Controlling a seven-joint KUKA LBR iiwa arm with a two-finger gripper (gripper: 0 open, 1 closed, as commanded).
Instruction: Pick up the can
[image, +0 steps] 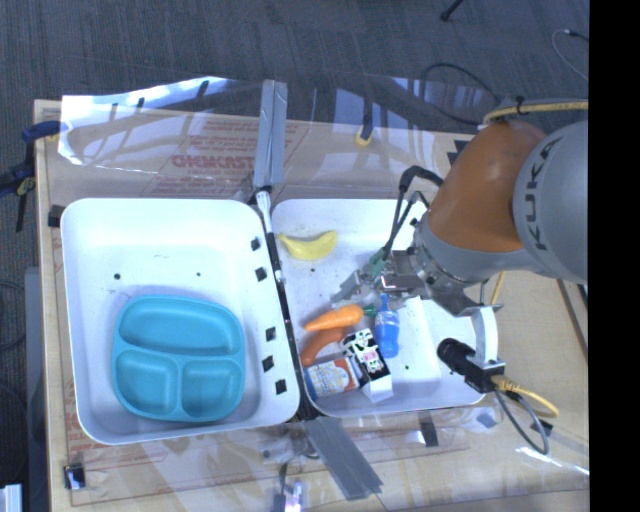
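— What do we see around the bench (150, 135)?

— We see dark grey carpet (150, 45) from nine o'clock round to one o'clock, with black cables (455, 75) trailing over it near one o'clock.

— And the bench top?

— We find it pale brown, printed with red lettering (215, 160) toward eleven o'clock, under a clear plastic sheet (130, 100) that catches bluish light at ten o'clock.

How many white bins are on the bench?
2. The left bin holds a blue divided tray. The right bin holds a banana, a carrot and other small items, with the gripper above them.
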